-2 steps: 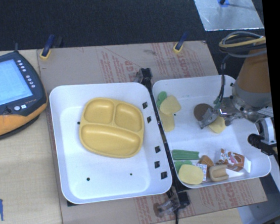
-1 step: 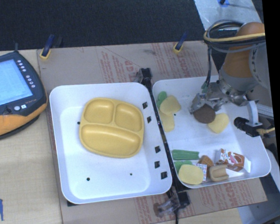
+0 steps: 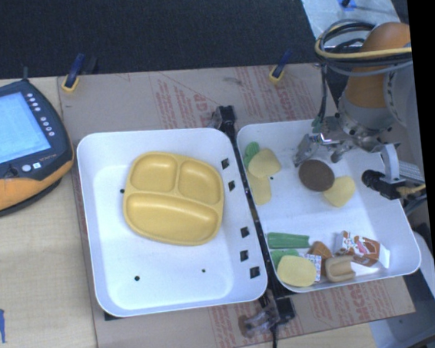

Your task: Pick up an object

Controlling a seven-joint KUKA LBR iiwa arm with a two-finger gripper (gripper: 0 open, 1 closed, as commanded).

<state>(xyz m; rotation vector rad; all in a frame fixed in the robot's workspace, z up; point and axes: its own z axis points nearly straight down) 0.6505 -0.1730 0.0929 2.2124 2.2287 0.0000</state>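
Note:
The right white bin [image 3: 393,224] holds several toy foods. A brown round piece [image 3: 316,174] lies near its back, with a pale yellow piece [image 3: 341,191] beside it. Two more yellow pieces [image 3: 263,164] and a green one [image 3: 250,150] lie along the left wall. Near the front sit green beans [image 3: 288,240], a yellow slice [image 3: 297,271], a tan piece [image 3: 338,269] and a red-and-white packet [image 3: 362,249]. My gripper [image 3: 324,145] hangs over the bin's back part, just above and behind the brown piece. Nothing shows between its fingers.
The left white bin [image 3: 109,242] bears a yellow divided plate [image 3: 175,197]. A teach pendant [image 3: 9,137] lies on the bench at the far left. Blue clamps [image 3: 74,72] sit on the cardboard's back edge.

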